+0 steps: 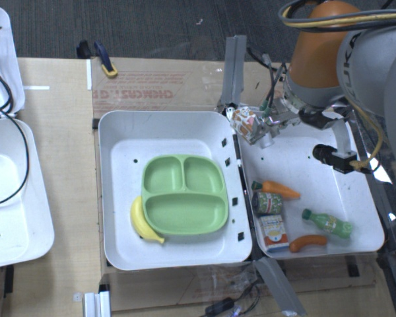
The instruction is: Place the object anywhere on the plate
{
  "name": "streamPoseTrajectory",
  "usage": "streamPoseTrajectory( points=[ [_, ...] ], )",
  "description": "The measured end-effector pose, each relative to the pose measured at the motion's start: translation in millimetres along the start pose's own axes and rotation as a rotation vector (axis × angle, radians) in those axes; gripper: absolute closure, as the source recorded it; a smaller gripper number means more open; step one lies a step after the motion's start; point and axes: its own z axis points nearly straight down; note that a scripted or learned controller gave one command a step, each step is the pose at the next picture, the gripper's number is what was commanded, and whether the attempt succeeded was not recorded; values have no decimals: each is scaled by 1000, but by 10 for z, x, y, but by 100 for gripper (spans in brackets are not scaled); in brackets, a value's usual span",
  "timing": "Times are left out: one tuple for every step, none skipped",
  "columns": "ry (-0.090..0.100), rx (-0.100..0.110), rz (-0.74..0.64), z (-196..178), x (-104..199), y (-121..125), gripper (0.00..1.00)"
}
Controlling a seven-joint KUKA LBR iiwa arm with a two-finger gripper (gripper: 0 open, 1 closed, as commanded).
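We read red lettering on the cardboard sheet lying behind the left bin; it appears upside down and mirrored to us, roughly "CHEMCO", the rest too faint to make out. The can and small carton in the bin right of the left bin carry printed labels, too small to read.

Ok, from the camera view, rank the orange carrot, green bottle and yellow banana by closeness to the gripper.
1. Orange carrot, right bin, just below the gripper.
2. Green bottle, right bin's lower right.
3. Yellow banana, left bin, beside the green plate.
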Motion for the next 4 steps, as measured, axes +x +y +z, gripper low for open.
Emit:
streamPoseTrajectory(
  points=[
    [0, 3, -6, 116, 572, -101, 100],
    [0, 3, 25, -84, 1203, -399, 100],
    [-1, 9, 28, -142, 1183, -397, 100],
    [-1, 9, 29, -143, 1182, -397, 0]
  ],
)
